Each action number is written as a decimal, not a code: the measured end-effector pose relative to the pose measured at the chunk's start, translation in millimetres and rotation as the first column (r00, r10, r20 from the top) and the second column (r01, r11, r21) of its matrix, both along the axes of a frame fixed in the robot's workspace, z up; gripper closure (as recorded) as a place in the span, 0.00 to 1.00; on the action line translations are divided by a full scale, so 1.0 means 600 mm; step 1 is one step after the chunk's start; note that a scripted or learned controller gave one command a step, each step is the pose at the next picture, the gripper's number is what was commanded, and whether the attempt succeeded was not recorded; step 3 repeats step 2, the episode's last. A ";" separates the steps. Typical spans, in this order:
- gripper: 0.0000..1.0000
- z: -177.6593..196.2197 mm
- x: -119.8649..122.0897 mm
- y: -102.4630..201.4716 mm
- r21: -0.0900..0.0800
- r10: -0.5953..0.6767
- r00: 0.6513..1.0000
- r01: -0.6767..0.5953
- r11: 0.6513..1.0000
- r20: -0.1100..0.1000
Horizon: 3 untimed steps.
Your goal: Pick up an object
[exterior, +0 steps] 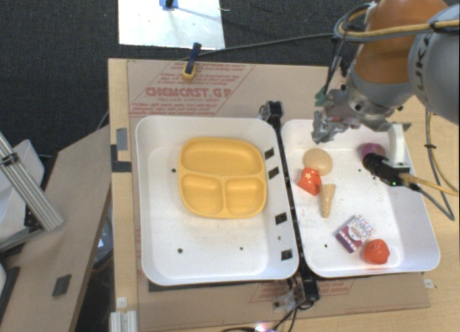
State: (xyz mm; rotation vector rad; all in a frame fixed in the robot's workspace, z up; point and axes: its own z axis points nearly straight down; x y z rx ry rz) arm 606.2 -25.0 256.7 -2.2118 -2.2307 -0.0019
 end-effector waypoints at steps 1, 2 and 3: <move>1.00 -0.024 -0.022 0.080 0.000 0.000 1.000 0.000 1.000 -0.001; 1.00 -0.043 -0.069 0.167 0.001 0.001 1.000 -0.001 1.000 -0.003; 1.00 -0.043 -0.069 0.167 0.001 0.001 1.000 -0.001 1.000 -0.003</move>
